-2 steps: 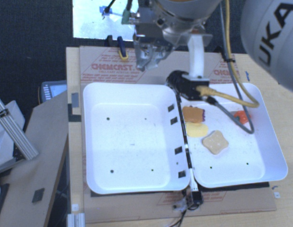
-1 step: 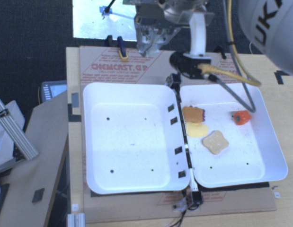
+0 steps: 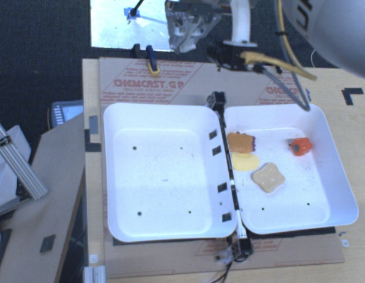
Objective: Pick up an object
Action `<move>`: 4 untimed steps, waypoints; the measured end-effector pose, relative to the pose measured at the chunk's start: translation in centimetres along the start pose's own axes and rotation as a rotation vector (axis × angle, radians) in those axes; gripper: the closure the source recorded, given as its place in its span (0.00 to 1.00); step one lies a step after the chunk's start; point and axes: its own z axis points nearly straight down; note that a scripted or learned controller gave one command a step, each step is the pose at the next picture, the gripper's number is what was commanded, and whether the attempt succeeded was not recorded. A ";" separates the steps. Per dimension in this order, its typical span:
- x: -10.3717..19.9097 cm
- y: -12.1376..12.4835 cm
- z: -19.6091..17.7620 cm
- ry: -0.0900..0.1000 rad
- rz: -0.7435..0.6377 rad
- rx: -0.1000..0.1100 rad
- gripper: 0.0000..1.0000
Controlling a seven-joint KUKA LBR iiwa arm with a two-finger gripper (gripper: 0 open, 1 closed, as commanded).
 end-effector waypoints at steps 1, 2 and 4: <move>0.0 3.9 0.0 0.000 0.000 -0.001 1.00; 0.0 7.0 0.0 -0.001 0.001 0.000 1.00; 0.1 6.9 -1.2 0.001 -0.004 -0.001 1.00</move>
